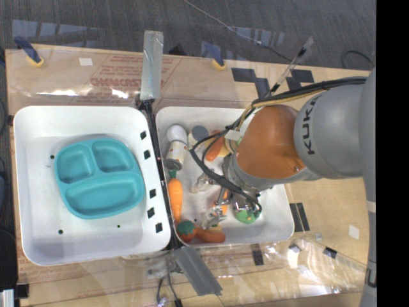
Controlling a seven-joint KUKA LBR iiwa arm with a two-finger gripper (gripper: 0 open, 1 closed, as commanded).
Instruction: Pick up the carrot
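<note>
An orange carrot (pixel 175 198) lies lengthwise against the left wall of the right bin (pixel 284 217). A second orange vegetable (pixel 209 236) with a green leafy end (pixel 186 229) lies along that bin's front wall. The gripper (pixel 222 211) hangs low over the middle of the right bin, under the arm's orange band (pixel 271 149). It is to the right of the carrot and just above the second vegetable. Nothing shows between the gripper and the carrot. The arm hides much of the bin's right half.
In the right bin, a white bottle (pixel 176 143) stands at the back left, another orange item (pixel 216 147) lies beside it, and a green round object (pixel 245 215) sits by the gripper. The left bin (pixel 32 235) holds a teal divided plate (pixel 99 176).
</note>
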